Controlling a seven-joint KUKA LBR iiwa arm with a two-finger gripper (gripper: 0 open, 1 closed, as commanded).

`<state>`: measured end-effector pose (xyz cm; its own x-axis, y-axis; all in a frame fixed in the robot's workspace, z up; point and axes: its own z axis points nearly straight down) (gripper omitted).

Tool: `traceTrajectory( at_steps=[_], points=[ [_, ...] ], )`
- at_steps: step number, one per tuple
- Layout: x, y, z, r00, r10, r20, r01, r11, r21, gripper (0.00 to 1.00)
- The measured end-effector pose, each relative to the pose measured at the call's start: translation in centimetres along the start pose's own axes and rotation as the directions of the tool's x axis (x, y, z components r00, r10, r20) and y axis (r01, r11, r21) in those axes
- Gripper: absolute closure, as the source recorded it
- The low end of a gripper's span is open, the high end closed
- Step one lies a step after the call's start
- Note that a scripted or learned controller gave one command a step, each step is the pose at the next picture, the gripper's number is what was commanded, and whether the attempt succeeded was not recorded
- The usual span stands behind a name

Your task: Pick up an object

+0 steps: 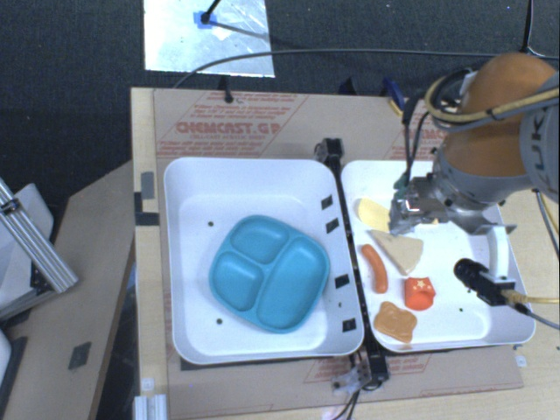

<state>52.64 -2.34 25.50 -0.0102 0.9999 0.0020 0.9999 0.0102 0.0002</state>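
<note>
The right bin (499, 326) holds a pale yellow piece (371, 212), a cream wedge (400, 251), an orange-red sausage (376, 268), a small red piece (420, 292) and a brown toast-like piece (395, 322). My gripper (403, 220) hangs low over the bin's upper left part, just above the cream wedge and right of the yellow piece. Nothing shows between its tips. The left bin (192, 234) carries a blue divided plate (269, 271).
A black divider with clips (344, 234) runs between the two bins. The bench's cardboard top (229, 128) lies behind them. A foil sheet (208, 24) sits on the dark floor at the back. An aluminium frame (31, 248) stands at the left.
</note>
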Motion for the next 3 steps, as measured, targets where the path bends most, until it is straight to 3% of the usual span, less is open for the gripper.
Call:
traceTrajectory(
  at_steps=[1,2,3],
  points=[
    [5.2,-0.5,0.2,1.0,0.0,0.0,0.0,1.0,0.0,1.0],
    [10.3,-2.8,2.3,1.0,0.0,-0.001,0.0,1.0,0.003,1.0],
    [10.0,-2.7,2.2,1.0,0.007,0.001,-0.007,1.0,0.0,0.0]
  ],
)
